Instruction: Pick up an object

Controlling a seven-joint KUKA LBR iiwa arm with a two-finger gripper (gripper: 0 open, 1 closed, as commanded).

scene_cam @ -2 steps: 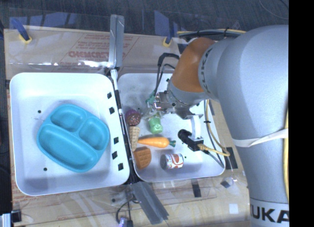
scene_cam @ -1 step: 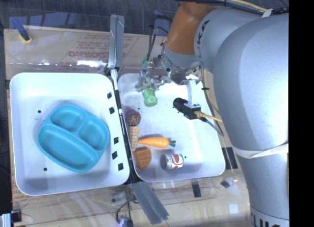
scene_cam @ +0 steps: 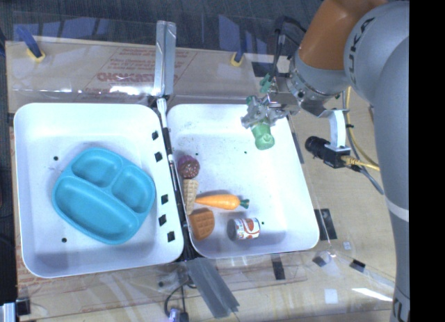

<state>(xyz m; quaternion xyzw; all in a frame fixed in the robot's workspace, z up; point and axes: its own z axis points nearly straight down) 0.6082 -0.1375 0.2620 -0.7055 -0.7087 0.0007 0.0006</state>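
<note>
My gripper (scene_cam: 259, 117) hangs over the back right part of the right bin (scene_cam: 292, 174). A small green bottle-shaped object (scene_cam: 263, 136) sits between its fingers, lifted above the bin floor. Lower in the same bin lie an orange carrot (scene_cam: 221, 202), an ice-cream cone with a dark scoop (scene_cam: 189, 178), a brown bread-like piece (scene_cam: 202, 224) and a small red and white can (scene_cam: 244, 229).
The left bin (scene_cam: 28, 174) holds a blue divided plate (scene_cam: 104, 194). A grey divider post (scene_cam: 165, 56) stands between the bins at the back. The arm's bulk fills the space to the right of the right bin.
</note>
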